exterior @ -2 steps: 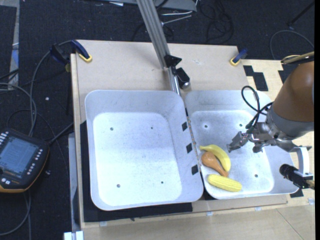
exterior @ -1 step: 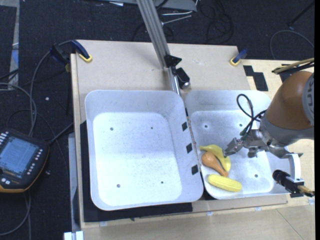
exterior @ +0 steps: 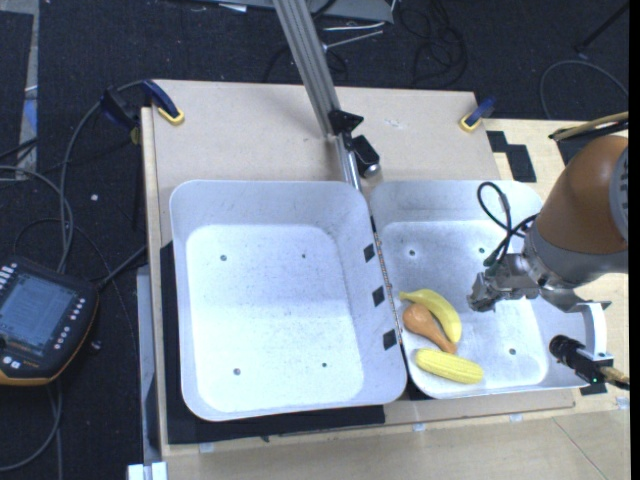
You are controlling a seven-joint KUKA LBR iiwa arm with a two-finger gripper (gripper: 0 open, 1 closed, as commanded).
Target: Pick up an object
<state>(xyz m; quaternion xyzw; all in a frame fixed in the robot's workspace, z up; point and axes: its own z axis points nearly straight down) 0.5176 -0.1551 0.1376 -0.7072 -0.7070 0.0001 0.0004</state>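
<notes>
Currently approach step: tool (exterior: 483, 299) low in right bin (exterior: 440, 240), finger state can't tell, nothing visibly held. Banana (exterior: 436, 308), orange piece (exterior: 429, 324), corn (exterior: 450, 367) lie just beside, near table's front edge. Next: shift over one, descend.

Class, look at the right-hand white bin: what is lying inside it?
Inside the right bin: a banana, an orange pear-shaped fruit and a corn cob. The gripper and arm cover part of its floor.
</notes>
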